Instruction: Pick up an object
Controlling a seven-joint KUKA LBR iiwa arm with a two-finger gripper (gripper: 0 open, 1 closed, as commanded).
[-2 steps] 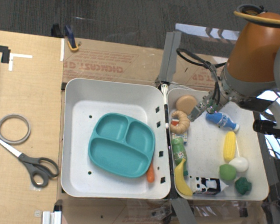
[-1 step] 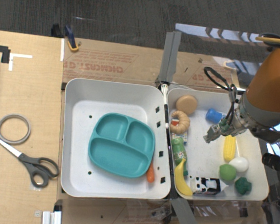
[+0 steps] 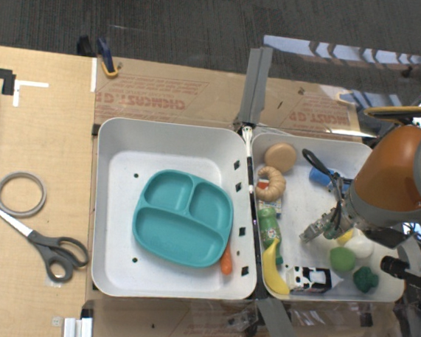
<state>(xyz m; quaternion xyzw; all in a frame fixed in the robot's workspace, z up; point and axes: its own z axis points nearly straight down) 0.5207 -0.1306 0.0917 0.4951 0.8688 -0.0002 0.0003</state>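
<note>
Counter (image 3: 42,148): tan board surface, two shallow white bins side by side.

Left bin (image 3: 116,147): holds a teal divided plate (image 3: 183,218), three compartments, lying flat near the middle. Small orange carrot-like piece (image 3: 226,262) touching the plate's lower right edge.

Right bin (image 3: 303,203): cluttered. Arm (image 3: 391,174) enters from the right, orange band over the bin's right half. Pincer (image 3: 322,228) low over the bin floor near the middle; whether its tips are apart or together, cannot tell.

Right bin contents, larger first: yellow banana (image 3: 272,270) along the lower left wall; green bottle-like item (image 3: 268,225) above it; tan round bun (image 3: 280,157) at the top; ringed doughnut (image 3: 271,183) just below the bun; black-and-white toy car (image 3: 311,279) at the lower edge; light green ball (image 3: 342,258) and dark green lump (image 3: 366,278) at lower right, near each other; blue item (image 3: 321,175) upper centre.

Off the bins, left on the counter: tape roll (image 3: 21,192), scissors (image 3: 44,244) just below it.
</note>
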